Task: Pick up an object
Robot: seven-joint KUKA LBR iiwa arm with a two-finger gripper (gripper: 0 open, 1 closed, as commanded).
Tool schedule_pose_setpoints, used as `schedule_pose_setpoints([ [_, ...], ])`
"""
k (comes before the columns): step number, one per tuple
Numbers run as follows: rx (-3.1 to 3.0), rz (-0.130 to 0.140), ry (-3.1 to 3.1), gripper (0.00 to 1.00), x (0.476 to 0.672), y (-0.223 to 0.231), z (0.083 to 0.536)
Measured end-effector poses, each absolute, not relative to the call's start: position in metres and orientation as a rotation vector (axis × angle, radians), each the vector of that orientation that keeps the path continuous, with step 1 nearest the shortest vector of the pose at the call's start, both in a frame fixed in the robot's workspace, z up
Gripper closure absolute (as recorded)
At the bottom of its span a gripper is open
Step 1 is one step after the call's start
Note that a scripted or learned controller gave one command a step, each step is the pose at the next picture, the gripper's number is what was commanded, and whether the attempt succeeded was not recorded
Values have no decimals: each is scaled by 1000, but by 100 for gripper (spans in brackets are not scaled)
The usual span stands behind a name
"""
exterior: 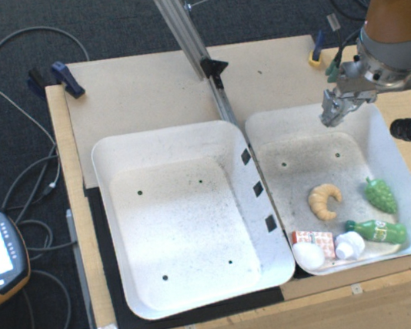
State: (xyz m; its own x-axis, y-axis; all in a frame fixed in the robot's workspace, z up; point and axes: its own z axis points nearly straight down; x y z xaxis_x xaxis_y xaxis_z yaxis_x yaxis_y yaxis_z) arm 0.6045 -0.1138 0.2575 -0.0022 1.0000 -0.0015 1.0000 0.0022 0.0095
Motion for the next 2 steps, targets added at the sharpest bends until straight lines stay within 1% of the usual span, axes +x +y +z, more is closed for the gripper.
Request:
schedule_pose_setpoints([
  [1,2215,7,2220,100,606,-114,301],
  [2,2218,-1,2232,100,594,-57,282],
])
